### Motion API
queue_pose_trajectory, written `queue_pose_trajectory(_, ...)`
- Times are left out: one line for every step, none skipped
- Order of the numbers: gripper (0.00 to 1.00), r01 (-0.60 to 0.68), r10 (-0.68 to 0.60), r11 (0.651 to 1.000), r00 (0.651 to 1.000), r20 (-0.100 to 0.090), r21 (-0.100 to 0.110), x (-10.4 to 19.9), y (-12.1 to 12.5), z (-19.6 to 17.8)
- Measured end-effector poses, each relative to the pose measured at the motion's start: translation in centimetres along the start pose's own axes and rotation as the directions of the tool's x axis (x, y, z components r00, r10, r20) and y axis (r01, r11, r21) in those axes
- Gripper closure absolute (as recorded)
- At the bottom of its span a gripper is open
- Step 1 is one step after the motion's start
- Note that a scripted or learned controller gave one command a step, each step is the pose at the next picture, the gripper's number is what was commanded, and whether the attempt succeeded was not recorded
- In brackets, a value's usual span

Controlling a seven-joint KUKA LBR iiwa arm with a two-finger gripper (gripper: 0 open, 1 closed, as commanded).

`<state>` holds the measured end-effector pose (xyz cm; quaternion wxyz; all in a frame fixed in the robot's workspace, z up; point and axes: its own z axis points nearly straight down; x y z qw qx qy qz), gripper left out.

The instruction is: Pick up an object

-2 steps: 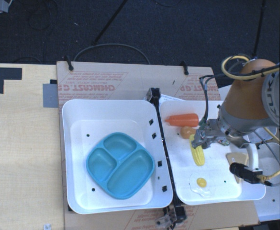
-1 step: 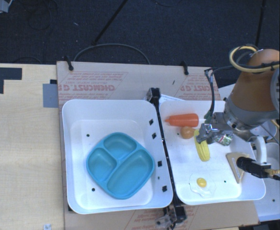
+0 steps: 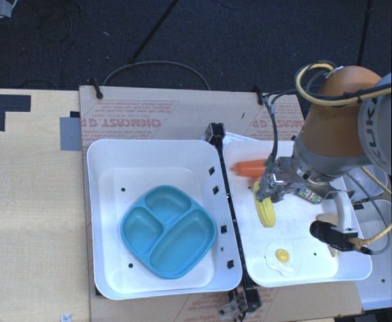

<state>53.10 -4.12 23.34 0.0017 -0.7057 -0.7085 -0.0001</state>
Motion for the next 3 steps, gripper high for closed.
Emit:
queue_pose_trajectory(1.00, 0.001, -0.001, 1.000, 1.000, 0.000, 0.001, 5.7, 0.7, -0.4)
queue_pose_trajectory(1.00, 0.001, -0.001, 1.000, 1.000, 0.001, 0.001, 10.1, 0.8, -0.4)
queue_pose_trajectory(1.00, 0.001, -0.002, 1.000, 1.000, 0.001, 0.002, 15.2, 0.1, -0.7)
